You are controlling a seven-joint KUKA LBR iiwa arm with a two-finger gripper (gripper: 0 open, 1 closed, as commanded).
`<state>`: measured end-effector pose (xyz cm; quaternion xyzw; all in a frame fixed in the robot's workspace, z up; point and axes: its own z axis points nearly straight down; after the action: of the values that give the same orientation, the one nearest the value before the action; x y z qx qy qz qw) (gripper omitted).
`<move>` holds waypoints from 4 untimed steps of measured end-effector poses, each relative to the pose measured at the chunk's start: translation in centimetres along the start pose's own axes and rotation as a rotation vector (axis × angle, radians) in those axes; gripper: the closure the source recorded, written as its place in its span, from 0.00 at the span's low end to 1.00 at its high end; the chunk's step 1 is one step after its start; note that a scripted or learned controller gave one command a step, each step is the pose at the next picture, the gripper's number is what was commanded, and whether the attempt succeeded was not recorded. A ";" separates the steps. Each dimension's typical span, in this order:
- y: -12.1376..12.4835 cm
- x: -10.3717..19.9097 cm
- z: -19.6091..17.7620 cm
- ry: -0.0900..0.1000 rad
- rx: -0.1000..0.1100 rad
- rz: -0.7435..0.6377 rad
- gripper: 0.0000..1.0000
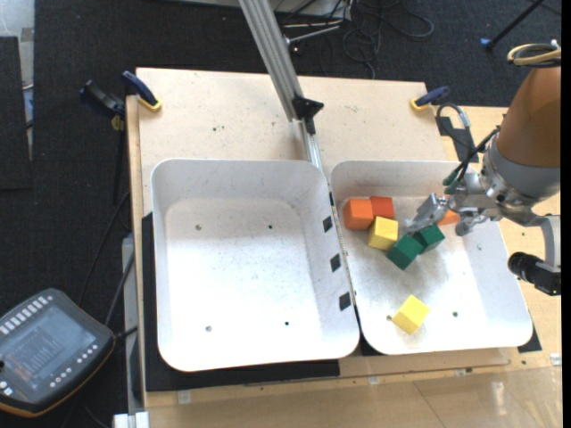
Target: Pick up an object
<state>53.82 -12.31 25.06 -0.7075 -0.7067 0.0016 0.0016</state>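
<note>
My gripper (444,220) hangs low over the right bin (500,324), near its back right part. It is open, and a small orange piece (450,215) shows between its fingers; I cannot tell whether they touch it. Just below the left finger (427,210) lies a small green block (431,236), with a larger green block (404,251) beside it. A yellow block (384,232) touches that larger green block. Two orange blocks (369,211) sit side by side at the back. Alone near the bin's front lies another yellow block (410,314).
The left bin (178,185) stands beside the right one, sharing a middle wall (337,248). A slanted metal pole (272,47) rises from the bench behind the bins. Clamps (143,92) grip the back corners. A control pendant (45,350) lies at the lower left.
</note>
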 end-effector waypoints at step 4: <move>-0.8 0.0 3.3 -0.002 -0.012 -0.003 1.00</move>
<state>53.01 -12.33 21.76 -0.7065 -0.7077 -0.0018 -0.0032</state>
